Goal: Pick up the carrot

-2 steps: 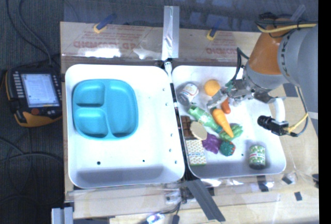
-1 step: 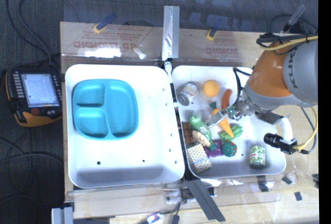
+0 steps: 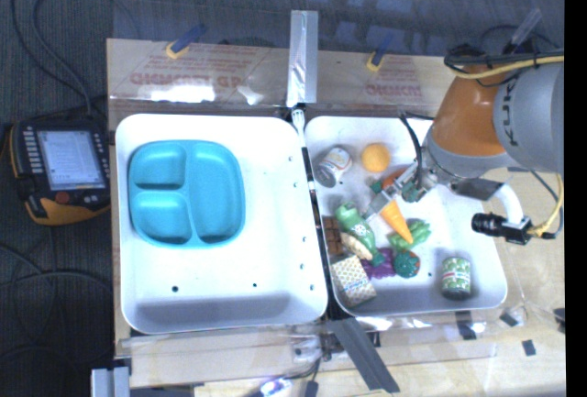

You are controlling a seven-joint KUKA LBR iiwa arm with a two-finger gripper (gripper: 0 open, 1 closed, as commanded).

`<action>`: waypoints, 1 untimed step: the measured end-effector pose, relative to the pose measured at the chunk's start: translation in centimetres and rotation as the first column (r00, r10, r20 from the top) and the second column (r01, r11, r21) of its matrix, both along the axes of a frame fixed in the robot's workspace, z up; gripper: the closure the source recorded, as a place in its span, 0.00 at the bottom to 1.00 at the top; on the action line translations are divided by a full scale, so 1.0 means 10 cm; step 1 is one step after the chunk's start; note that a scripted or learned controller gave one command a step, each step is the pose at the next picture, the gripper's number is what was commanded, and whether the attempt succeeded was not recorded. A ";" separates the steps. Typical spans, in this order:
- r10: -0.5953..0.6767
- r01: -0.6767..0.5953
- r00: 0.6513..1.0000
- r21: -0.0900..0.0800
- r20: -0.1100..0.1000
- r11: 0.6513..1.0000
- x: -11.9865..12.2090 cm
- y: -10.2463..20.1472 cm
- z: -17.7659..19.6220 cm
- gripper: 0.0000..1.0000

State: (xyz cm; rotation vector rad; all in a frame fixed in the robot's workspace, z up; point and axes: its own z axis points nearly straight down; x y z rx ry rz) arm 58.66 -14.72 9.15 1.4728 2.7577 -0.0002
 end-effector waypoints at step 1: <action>-0.001 0.001 1.000 0.004 0.006 1.000 0.02 0.02 0.11 1.00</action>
